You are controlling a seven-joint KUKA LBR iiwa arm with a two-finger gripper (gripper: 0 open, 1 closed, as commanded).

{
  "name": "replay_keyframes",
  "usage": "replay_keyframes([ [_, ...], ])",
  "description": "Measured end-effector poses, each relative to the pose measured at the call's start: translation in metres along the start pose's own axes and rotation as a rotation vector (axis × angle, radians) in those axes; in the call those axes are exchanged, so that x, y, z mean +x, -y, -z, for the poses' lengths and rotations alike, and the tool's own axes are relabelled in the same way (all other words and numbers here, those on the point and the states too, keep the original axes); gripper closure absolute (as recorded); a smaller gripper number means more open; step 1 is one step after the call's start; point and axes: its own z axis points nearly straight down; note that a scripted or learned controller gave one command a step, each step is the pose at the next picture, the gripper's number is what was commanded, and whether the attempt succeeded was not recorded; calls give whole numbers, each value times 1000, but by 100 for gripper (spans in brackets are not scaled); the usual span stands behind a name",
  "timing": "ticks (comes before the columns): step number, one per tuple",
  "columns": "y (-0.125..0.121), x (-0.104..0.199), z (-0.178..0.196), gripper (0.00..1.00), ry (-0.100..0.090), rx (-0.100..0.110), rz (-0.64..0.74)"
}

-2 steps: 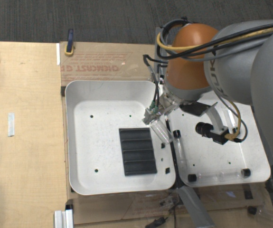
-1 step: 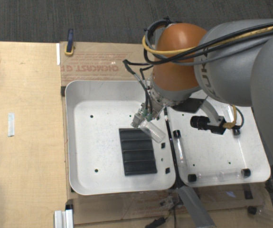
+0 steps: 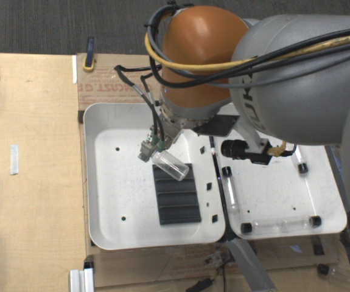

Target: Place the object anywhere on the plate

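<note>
gripper (image 3: pixel 152 146) – grip cannot tell | clear cylinder (image 3: pixel 170 165) at far edge of black ribbed plate (image 3: pixel 178 198)

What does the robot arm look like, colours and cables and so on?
The arm is bulky, rounded, smooth grey, with a glossy orange domed band above the wrist. A yellow cable and black cables loop around the band; thin black wires run down to the small, metal-grey end effector.
</note>
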Motion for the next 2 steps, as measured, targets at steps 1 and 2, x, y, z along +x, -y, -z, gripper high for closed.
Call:
replay_keyframes([
  [1, 5, 10, -51, 100, -1, 1, 207],
  [2, -31, 3, -36, 100, 1, -2, 343],
])
